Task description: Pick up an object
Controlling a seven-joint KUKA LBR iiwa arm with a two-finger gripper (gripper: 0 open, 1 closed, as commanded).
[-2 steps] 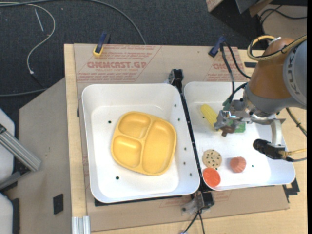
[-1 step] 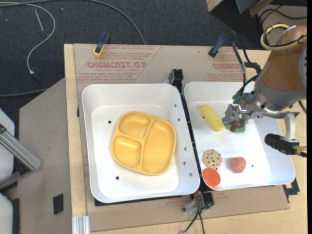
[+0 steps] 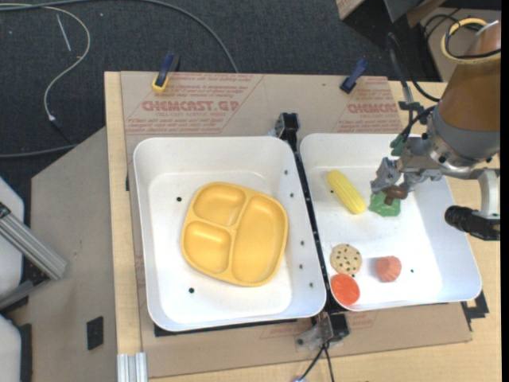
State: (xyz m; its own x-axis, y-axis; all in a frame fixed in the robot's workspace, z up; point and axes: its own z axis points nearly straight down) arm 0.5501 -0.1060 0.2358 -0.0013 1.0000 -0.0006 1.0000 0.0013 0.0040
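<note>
In the right bin [image 3: 445,289], my gripper [image 3: 390,186] hangs low over a small green object [image 3: 386,208] with a reddish-brown part on top, near the bin's middle. From this angle I cannot tell if it touches the object. A yellow corn cob [image 3: 347,191] lies just left of the gripper. Toward the front of the same bin are a round speckled cookie [image 3: 345,258], an orange-red disc [image 3: 345,290] against the front rim, and a pinkish-red chunk [image 3: 388,268].
The left bin [image 3: 151,213] holds a yellow divided plate [image 3: 235,233]. A black divider with a clamp [image 3: 287,124] runs between the bins. Blue clips [image 3: 165,71] [image 3: 354,76] pin the cardboard at the back. A black fitting [image 3: 473,221] juts in at the right.
</note>
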